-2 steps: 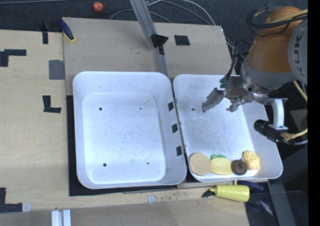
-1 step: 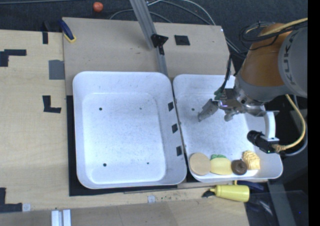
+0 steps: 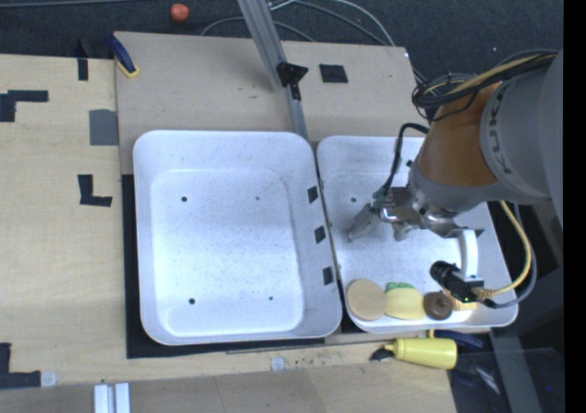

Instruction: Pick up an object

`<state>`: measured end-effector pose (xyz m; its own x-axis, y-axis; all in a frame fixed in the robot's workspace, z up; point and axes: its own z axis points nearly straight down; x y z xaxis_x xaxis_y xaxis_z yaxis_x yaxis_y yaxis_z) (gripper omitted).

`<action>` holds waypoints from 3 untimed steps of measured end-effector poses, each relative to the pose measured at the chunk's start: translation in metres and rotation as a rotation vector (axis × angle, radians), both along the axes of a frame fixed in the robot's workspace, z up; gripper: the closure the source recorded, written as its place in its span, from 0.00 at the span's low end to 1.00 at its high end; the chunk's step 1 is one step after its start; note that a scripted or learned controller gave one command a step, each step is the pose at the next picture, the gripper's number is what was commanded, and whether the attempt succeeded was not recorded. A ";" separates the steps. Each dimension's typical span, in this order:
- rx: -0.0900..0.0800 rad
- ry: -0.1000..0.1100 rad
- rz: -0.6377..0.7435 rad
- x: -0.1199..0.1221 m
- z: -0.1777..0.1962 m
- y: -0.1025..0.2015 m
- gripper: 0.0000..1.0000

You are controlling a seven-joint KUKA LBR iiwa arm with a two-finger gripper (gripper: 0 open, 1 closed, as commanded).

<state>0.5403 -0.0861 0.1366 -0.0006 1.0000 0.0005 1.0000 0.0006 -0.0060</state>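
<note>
Gripper (image 3: 383,222) sits over the right bin (image 3: 352,164), fingers spread apart, nothing between them. One finger points out toward the bin divider, the other hangs nearer the wrist.

Candidate objects are all below the gripper in the view, bunched along the right bin's near wall: tan disc (image 3: 365,298), green piece (image 3: 399,288) just behind a pale yellow piece (image 3: 404,304), brown round piece (image 3: 439,307). They touch or nearly touch each other in a row running along that wall. Tan disc is the closest to the fingers, almost straight toward the near wall from them; the rest trail off toward the arm's side.

My read: the move is a short translate toward the near wall, then descend. Crowding against the wall is the risk.

Left bin (image 3: 174,164) is far side of the divider from the gripper. A yellow tool (image 3: 425,351) lies outside the bins, past the near wall.
</note>
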 end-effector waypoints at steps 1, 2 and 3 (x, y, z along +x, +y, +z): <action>-0.001 -0.005 0.000 0.001 0.013 0.000 1.00; -0.001 -0.009 -0.001 0.003 0.058 -0.009 1.00; -0.001 -0.007 0.000 0.003 0.074 -0.009 1.00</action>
